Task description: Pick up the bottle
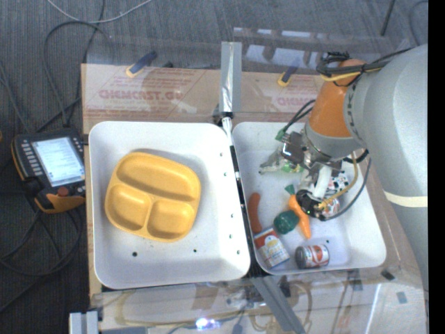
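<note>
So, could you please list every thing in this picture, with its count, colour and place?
bins: two, white, side by side on the bench
tray: one, yellow, in the left bin
bottle: one, pale with red, front of the right bin
can: one, silver and red, right of the bottle
carrot: one, orange, middle of the right bin
green thing: one, dark green, beside the carrot
red stick: one, orange-red, by the right bin's left wall
pendant: one, black and orange, left of the bench
arm: one, grey with orange band, from the right
claw: one, metal, over the right bin
</note>
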`<state>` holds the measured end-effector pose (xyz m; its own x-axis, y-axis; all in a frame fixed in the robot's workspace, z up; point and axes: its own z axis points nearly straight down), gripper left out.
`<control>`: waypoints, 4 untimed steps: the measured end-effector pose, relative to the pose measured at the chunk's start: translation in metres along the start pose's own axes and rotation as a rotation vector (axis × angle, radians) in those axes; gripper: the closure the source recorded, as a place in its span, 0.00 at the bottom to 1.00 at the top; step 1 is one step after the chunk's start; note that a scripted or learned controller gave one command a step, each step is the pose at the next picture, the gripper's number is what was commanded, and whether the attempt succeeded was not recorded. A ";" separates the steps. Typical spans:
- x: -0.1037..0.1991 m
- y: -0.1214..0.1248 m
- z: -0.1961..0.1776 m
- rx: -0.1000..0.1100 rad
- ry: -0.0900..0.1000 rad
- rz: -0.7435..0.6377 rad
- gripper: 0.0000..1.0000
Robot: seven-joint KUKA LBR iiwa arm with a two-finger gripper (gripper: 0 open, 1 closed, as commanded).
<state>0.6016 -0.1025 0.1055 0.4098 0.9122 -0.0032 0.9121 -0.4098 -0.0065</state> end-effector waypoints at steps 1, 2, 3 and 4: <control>-0.003 0.045 0.017 -0.004 0.005 0.073 0.00; -0.004 0.042 0.012 0.012 0.000 0.073 1.00; 0.061 0.045 -0.077 -0.003 -0.001 0.055 1.00; -0.018 0.054 -0.080 -0.002 -0.002 0.066 1.00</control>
<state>0.6437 -0.1412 0.1854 0.4695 0.8829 -0.0055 0.8829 -0.4695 -0.0043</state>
